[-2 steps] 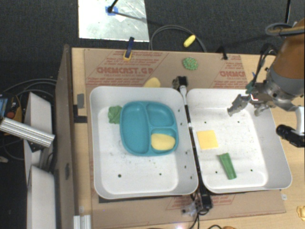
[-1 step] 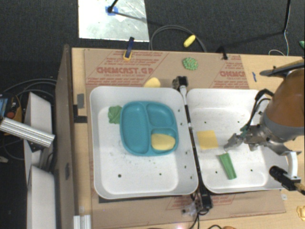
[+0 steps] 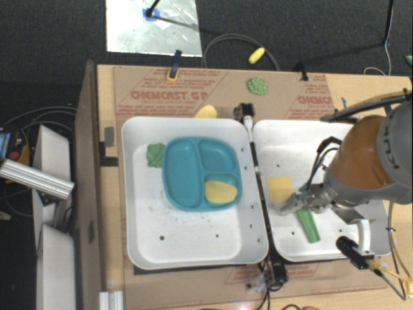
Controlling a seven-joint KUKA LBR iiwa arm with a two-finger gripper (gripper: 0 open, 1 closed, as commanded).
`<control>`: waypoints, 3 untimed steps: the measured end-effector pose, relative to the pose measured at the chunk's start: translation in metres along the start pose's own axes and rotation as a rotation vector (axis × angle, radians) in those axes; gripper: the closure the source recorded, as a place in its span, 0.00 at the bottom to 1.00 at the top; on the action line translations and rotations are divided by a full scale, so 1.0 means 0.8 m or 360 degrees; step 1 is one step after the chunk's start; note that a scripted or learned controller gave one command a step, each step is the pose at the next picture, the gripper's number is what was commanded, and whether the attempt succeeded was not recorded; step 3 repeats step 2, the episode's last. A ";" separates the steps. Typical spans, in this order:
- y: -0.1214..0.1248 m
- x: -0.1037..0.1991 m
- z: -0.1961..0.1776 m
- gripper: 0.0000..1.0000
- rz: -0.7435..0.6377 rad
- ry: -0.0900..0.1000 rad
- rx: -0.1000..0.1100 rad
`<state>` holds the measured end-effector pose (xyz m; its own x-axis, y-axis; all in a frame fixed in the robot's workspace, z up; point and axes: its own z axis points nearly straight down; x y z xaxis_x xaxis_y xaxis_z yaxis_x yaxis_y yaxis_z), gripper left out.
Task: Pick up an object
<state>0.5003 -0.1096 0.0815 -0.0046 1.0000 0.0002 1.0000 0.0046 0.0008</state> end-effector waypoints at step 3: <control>0.051 0.114 -0.136 1.00 -0.0016 0.0004 -0.0018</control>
